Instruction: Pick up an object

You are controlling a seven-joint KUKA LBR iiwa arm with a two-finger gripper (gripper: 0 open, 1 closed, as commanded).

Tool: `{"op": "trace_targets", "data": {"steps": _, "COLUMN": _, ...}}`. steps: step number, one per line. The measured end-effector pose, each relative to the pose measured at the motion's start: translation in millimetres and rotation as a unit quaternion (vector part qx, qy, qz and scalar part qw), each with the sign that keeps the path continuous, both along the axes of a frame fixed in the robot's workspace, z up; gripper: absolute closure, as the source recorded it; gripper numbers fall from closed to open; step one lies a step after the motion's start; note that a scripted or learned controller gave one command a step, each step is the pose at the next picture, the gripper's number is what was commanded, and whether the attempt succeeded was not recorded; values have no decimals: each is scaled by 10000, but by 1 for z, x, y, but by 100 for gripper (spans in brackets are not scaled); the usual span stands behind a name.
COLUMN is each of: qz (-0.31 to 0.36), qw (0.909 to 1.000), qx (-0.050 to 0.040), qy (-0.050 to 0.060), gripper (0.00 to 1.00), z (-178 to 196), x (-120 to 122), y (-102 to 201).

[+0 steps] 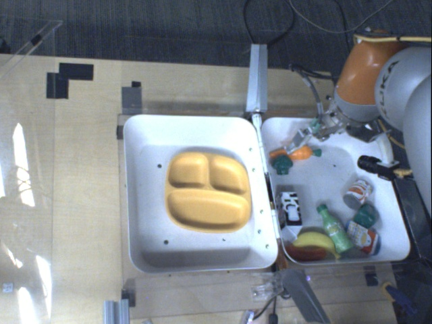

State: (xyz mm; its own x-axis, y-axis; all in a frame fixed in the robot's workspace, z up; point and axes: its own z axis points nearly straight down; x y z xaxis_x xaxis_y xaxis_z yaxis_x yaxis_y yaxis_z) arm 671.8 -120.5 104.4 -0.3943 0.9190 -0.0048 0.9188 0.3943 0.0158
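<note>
Wooden surface carries two white bins side by side: the left bin holds a yellow tray, the right bin holds the small things. The arm leans over the far right corner of the right bin, and its gripper hangs near the bin's far edge. Just beside it, toward the near left, lies a carrot, its long axis running across the bin, leaf end toward the left wall. I judge the carrot the likeliest object to pick, being the closest. A banana, a green bottle and a can lie near the bin's near right corner, well apart from the gripper. The gripper is small and blurred, so its state I cannot tell.
</note>
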Motion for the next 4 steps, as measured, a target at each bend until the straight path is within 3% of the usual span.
{"op": "trace_targets", "data": {"steps": 1, "qz": 253, "qw": 9997, "qx": -44, "qy": 23, "gripper": 0, "z": -1, "x": -1, "y": 2}}
{"op": "trace_targets", "data": {"steps": 4, "qz": 546, "qw": 9984, "qx": -62, "qy": 99, "gripper": 0, "z": -9, "x": -3, "y": 4}}
